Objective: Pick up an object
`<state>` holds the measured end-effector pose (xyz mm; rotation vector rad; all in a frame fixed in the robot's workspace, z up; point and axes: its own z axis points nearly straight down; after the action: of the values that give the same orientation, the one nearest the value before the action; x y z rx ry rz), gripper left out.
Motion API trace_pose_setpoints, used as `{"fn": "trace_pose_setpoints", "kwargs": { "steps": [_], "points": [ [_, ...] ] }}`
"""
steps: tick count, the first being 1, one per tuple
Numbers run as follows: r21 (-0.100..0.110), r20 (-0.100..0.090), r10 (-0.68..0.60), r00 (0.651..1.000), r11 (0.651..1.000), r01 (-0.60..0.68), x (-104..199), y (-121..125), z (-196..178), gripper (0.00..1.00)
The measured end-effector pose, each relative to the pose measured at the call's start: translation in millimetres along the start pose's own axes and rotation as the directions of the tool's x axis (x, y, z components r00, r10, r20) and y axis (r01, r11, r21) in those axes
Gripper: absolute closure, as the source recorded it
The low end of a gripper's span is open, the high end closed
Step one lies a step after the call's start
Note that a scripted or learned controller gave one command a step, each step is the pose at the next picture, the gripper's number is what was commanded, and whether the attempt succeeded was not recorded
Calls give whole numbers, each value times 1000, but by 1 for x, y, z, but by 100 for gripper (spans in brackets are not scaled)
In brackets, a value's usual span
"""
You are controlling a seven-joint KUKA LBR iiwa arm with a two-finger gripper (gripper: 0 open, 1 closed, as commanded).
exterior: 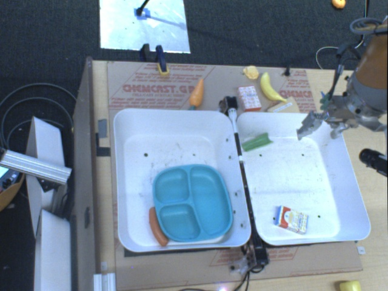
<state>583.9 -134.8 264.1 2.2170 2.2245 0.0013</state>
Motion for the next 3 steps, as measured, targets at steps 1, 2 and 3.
{"fn": "trace_pose_setpoints", "kwargs": {
  "steps": [1,2,3],
  "points": [
    [8,-2,2,1000,1000,-2,2,-17,99,0],
    [3,-2,-4,1000,1000,4,32,2,139,0],
    [-1,0,-4,1000,1000,4,46,47,182,0]
  ]
}}
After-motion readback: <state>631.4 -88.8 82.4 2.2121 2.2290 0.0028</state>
